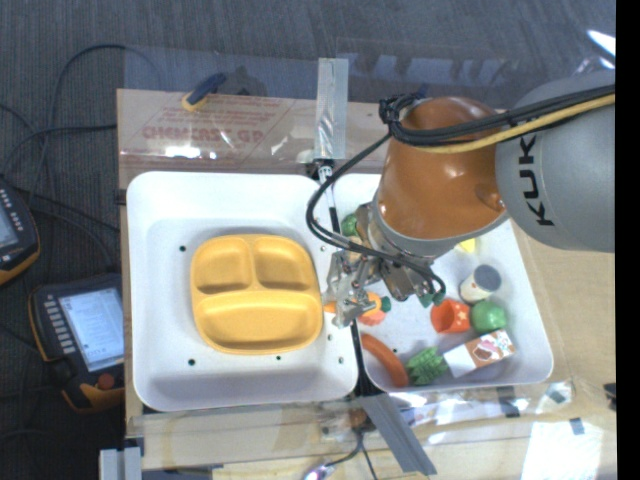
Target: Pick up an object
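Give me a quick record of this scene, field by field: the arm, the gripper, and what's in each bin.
arm: grey with orange band, reaching in from the right
gripper: low over the right bin's left edge, near the divider
left bin: holds a yellow divided tray
right bin: holds toy foods, including an orange pepper, a green ball, a sausage, a small carton

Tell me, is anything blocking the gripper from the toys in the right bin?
Nothing visible does. The gripper hangs low at the right bin's left edge, beside the dividing wall, right over a small orange piece. The red sausage and green toy lie uncovered nearby.
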Available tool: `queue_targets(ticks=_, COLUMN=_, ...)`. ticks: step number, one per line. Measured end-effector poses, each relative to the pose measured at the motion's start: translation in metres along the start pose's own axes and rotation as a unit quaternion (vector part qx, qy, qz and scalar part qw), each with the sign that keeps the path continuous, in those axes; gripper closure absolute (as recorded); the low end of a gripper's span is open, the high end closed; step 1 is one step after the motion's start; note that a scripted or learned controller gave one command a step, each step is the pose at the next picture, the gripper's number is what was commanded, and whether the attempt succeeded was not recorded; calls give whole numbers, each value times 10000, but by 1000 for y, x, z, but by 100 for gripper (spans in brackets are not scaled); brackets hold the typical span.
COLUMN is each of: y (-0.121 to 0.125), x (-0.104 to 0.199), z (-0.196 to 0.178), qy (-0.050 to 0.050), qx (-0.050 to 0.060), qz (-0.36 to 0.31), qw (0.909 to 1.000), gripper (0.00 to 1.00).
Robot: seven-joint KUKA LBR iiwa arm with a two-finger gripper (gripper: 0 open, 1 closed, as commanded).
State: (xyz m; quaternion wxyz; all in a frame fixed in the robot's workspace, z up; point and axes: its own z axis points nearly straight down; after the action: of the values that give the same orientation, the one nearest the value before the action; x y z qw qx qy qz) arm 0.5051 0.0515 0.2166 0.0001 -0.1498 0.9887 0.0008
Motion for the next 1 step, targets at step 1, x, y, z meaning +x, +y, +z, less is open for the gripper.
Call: queue_targets(ticks=1, y=-72, x=-119, z=-37, qy=-16, qx=9, qz=-574, qw=9984, gripper=100)
